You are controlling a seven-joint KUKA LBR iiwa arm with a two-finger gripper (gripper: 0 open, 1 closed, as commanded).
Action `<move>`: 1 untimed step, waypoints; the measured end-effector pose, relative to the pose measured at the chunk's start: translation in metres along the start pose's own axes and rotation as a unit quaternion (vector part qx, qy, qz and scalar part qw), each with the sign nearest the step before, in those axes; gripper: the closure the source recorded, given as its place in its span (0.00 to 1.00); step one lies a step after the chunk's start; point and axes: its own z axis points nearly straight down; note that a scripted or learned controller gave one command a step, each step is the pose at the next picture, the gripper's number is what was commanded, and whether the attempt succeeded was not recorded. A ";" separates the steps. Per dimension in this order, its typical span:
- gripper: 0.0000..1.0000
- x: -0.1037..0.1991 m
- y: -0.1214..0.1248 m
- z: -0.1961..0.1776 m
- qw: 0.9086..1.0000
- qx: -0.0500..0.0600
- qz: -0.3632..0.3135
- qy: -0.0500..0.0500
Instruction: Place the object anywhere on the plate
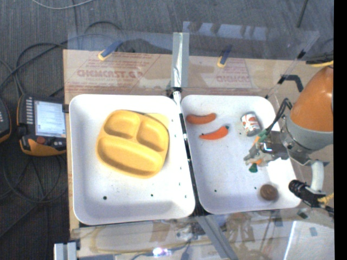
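A yellow sectioned plate [133,142] lies in the left bin [87,199]. In the right bin [227,194] lie an orange sausage [200,118], an orange carrot [214,134], a small red-and-white can [250,123] and a brown round piece [268,192]. My gripper [256,155] hangs low over the right side of the right bin, just below the can. A small green thing [253,168] shows right under its tip.
A handheld pendant with a screen [42,123] rests on the floor left of the bench. A metal divider post [179,58] rises behind the seam between the bins. The arm's orange band [317,99] fills the right edge.
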 end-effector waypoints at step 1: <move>1.00 0.095 0.071 0.013 1.000 0.001 -0.023 -0.001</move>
